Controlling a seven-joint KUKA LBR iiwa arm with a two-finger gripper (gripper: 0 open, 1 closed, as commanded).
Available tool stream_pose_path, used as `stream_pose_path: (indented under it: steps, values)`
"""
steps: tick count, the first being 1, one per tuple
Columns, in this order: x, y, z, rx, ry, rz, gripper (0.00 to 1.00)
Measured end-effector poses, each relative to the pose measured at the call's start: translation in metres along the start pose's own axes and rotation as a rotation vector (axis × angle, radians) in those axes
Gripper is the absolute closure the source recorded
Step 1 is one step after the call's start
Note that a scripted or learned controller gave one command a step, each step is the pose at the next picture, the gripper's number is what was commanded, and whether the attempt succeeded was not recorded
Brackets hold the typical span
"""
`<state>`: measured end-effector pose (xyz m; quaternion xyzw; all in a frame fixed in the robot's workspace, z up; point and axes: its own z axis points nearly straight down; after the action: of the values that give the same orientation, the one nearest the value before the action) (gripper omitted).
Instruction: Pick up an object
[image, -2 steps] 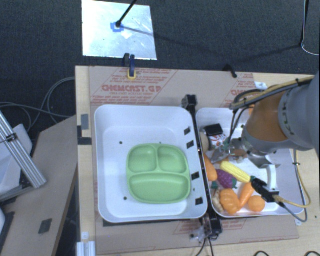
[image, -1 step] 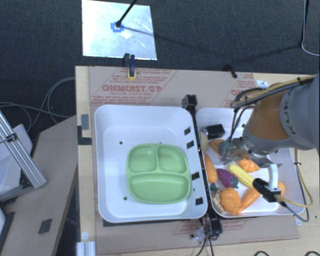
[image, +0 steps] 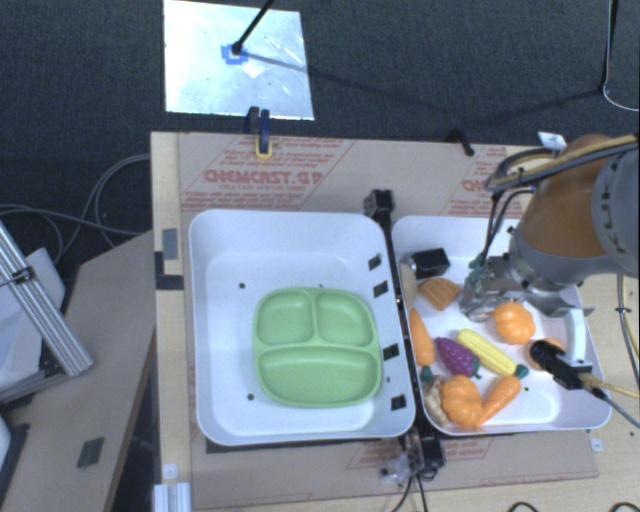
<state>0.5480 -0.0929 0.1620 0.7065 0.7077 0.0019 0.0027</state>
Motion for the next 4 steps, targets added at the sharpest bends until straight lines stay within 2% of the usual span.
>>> stream_pose_path:
  steps: [1, 2, 4]
  values:
    - [0.001, 0.0, -0.064, -0.001, 0.0, -0.003, 1.0]
    - [0.001, 0.001, -0.062, 0.004, 0.001, -0.003, 1.0]
    - [0.115, 0.026, -0.049, 0.005, 0.004, -0.009, 1.0]
